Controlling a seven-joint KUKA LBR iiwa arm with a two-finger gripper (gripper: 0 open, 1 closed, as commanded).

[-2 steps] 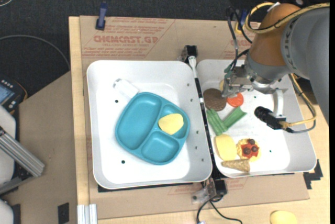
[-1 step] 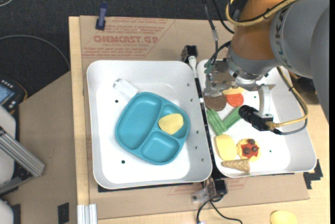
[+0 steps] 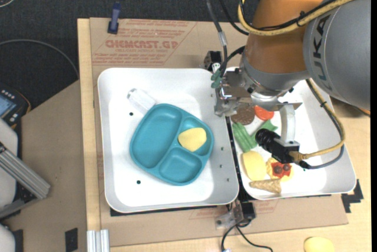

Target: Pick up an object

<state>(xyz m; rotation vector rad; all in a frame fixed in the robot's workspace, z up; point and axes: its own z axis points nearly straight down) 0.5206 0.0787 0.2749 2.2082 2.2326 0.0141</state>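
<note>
My gripper [image 3: 226,103] hangs low over the left rim of the right bin [image 3: 339,177], under the orange wrist. Just beside it lie a brown round disc [image 3: 242,116], a red piece [image 3: 263,113] and green pieces [image 3: 244,138]. Nearer the front of that bin are a yellow wedge [image 3: 253,165], a small pizza-like piece [image 3: 278,169] and a tan wedge [image 3: 266,186]. I see nothing held. In the left bin [image 3: 109,127] a teal divided plate [image 3: 156,148] carries a yellow lemon-like object [image 3: 192,138].
A small clear container [image 3: 140,99] lies at the back of the left bin. The arm covers much of the right bin's back. A lettered board [image 3: 141,39] with a blue clip [image 3: 114,18] lies behind the bins. A yellow object [image 3: 318,244] sits at the bench's front right.
</note>
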